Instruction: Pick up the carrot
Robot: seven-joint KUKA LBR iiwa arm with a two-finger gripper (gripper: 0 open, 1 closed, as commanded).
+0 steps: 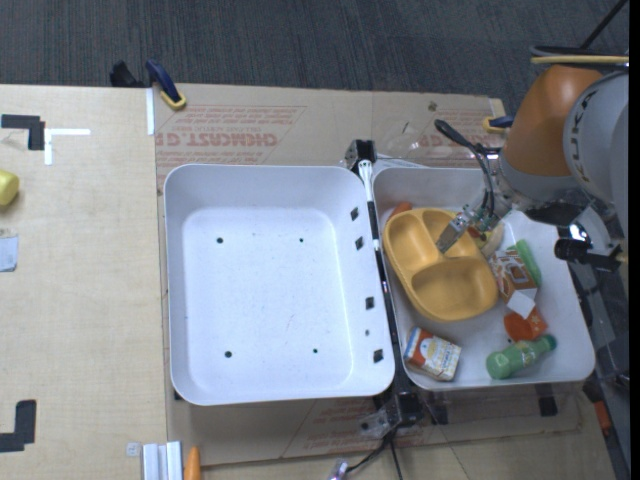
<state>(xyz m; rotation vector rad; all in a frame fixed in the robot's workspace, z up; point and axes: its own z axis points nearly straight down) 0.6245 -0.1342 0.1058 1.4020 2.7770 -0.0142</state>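
We see a pale surface (80, 318) carrying two white bins side by side, near its right edge. The grey arm (575, 118), with its orange band, reaches in over the far right corner. The left bin (172, 268) has a bare floor with a few dark dots.

The right bin (556, 260) is crowded. A yellow bowl (450, 288) takes up its left and middle part. The hand (462, 226) hangs over the bowl's far rim. We cannot tell whether it is apart or together, and nothing shows clamped in it.

A small carton (432, 354) lies at the bin's near edge, and a green bottle (520, 356) lies on its side towards the near right corner. A brown and green packet (512, 273) sits just beside the bowl's right rim.

The carrot (527, 324), as far as we can make it out, is the short orange piece by the right bin's right wall, between the packet and the bottle. It is bright orange with a pale patch across its top. So little of it shows that we cannot tell its long axis or which way it points. It lies well apart from the hand.
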